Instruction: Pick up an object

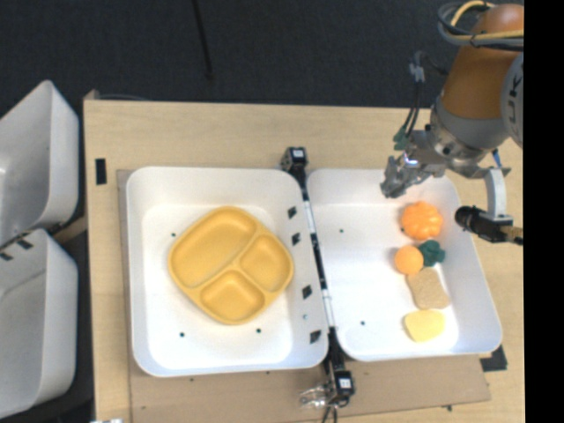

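My gripper (399,177) hangs over the back of the right bin (361,236), just up and left of an orange pumpkin-like toy (421,220). Nothing shows between its fingers. Below the pumpkin lie a small orange ball (408,260), a dark green piece (432,253), a tan slice like bread (429,288) and a pale yellow piece (425,325), all along the bin's right side.
The left bin (150,324) holds a yellow divided plate (231,263). A black divider with clips (308,254) runs between the bins. A black fitting (480,221) on the arm juts out by the right bin's right edge. White blocks (35,166) stand at far left.
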`<act>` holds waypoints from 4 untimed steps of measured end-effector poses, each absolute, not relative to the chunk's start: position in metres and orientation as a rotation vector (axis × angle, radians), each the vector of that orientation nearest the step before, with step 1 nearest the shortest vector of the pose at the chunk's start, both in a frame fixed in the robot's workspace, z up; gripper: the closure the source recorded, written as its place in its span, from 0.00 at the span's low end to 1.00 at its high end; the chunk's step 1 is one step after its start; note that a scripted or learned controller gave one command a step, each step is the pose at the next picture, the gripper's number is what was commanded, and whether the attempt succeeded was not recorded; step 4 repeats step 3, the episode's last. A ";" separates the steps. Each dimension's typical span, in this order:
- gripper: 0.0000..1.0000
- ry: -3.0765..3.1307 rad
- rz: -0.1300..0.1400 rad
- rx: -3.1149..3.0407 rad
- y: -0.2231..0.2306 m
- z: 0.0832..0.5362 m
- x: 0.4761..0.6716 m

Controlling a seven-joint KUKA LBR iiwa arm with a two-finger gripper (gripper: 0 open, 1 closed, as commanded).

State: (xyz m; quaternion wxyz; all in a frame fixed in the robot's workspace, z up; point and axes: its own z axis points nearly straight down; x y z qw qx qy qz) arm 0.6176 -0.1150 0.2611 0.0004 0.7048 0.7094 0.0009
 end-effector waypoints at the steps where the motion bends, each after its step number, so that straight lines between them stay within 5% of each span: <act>1: 1.00 2.228 0.001 2.215 -0.060 0.249 0.622; 3: 1.00 2.230 0.004 2.213 0.042 0.249 0.632; 4: 1.00 2.230 0.004 2.213 0.042 0.249 0.632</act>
